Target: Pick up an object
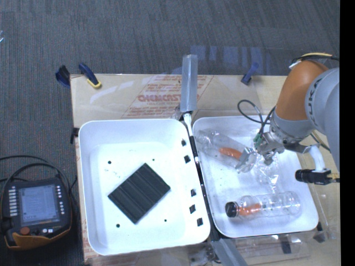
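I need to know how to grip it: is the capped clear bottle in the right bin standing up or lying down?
Lying down. The bottle rests on its side along the right bin's near edge, dark cap pointing left.

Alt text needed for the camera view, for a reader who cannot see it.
A grey-and-orange robot arm lowers its gripper into the right white bin, among clear plastic bottles with orange contents. The left white bin holds a ridged black slab.
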